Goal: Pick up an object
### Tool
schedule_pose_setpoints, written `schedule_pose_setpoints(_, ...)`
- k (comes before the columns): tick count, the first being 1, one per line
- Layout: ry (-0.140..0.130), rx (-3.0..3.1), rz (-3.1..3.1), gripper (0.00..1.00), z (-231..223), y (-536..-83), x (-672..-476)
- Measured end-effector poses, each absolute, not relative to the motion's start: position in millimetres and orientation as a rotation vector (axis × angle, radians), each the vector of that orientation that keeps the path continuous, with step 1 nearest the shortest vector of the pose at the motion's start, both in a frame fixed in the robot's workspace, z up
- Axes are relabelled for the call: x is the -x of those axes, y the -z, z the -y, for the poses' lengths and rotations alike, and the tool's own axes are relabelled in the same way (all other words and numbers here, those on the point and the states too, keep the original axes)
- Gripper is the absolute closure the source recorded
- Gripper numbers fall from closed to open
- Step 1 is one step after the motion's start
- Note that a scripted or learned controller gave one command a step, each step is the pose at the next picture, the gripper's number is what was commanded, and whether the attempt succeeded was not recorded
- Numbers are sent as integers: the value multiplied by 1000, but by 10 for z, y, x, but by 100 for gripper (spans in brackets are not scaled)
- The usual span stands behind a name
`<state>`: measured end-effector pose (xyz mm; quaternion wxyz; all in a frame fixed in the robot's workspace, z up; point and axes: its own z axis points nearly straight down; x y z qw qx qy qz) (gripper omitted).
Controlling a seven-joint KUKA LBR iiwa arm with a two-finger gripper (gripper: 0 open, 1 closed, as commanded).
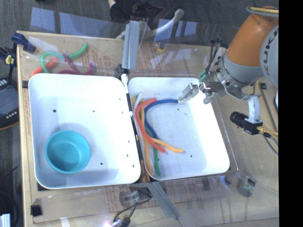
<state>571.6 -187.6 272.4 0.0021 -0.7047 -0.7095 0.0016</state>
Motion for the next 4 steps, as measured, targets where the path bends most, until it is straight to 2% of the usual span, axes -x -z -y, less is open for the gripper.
schedule_pose_setpoints(1, -7, 2083, 2345, 0, 1330, -1600, -6369)
schedule_pose_setpoints(2, -6, 1943, 2486, 0, 1155, -974, -6577)
schedule_pose_setpoints(3, 1, 1933, 2486, 100, 1112, -1076, -6585)
schedule_pose_setpoints(4, -3, 1937, 2486, 0, 1138, -1085, -6585)
